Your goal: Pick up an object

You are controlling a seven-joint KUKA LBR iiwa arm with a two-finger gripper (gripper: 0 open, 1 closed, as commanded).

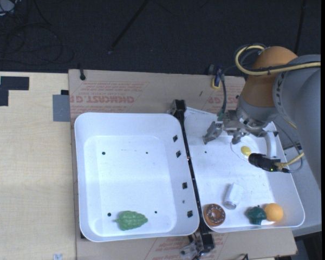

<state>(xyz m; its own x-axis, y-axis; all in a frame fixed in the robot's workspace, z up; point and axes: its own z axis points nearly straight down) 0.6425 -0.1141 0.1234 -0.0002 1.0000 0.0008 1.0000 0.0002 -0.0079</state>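
Right bin (206, 169): gripper (226, 133) near its far wall, fingers spread, pinching nothing. Along its near wall: chocolate doughnut (214, 214), white cylinder (231, 195), teal object (255, 215) touching orange ball (273, 212). Yellow item (246, 151) just right of gripper. Left bin (92, 126): green lumpy toy (131, 220).

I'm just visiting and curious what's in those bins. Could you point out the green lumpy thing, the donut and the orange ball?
green lumpy thing (131, 220): camera view, middle of its body.
donut (214, 214): camera view, on its brown ring.
orange ball (274, 212): camera view, middle of its face.
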